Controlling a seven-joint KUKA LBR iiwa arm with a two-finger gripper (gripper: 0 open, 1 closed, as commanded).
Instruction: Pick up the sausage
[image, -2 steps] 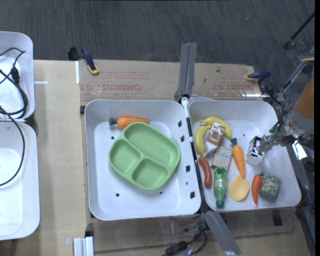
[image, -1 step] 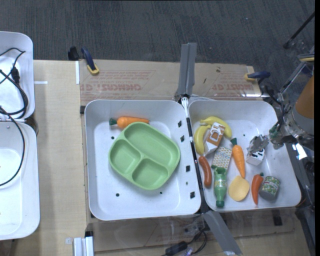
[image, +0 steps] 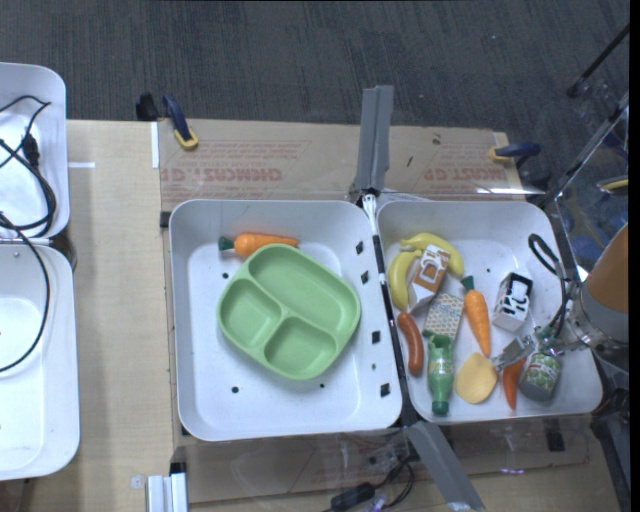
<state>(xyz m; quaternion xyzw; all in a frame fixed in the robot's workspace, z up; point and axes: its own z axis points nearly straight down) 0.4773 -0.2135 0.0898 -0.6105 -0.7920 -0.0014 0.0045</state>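
- The fingers of the two-finger gripper (image: 535, 345) sit low in the right-hand shallow white bin (image: 470, 216), near its right wall; whether they stand wide or narrow cannot be told, since metal parts and nearby items blur together there.
- The grey arm with its orange band (image: 606, 290) enters from the right edge, above that bin's right rim.
- The reddish-brown toy sausage (image: 410, 344) lies in the right bin close to its left wall, lengthwise from top to bottom, well apart from the gripper.
- Just right of the sausage lies a green plastic bottle (image: 439, 374), and above it a yellow toy banana (image: 412, 264) with a small orange-and-white box (image: 433, 270) resting on it.
- An orange toy carrot with a green top (image: 477, 320) lies near the bin's middle, with a round yellow piece (image: 476, 380) below it.
- A small white carton with black print (image: 513, 301) lies nearer the gripper.
- The left-hand shallow white bin (image: 200, 400) holds a light green divided plastic plate (image: 289, 311), and a second orange toy carrot (image: 258, 242) lies just beside the plate's upper edge.
- Both bins rest on a light brown table (image: 110, 250).
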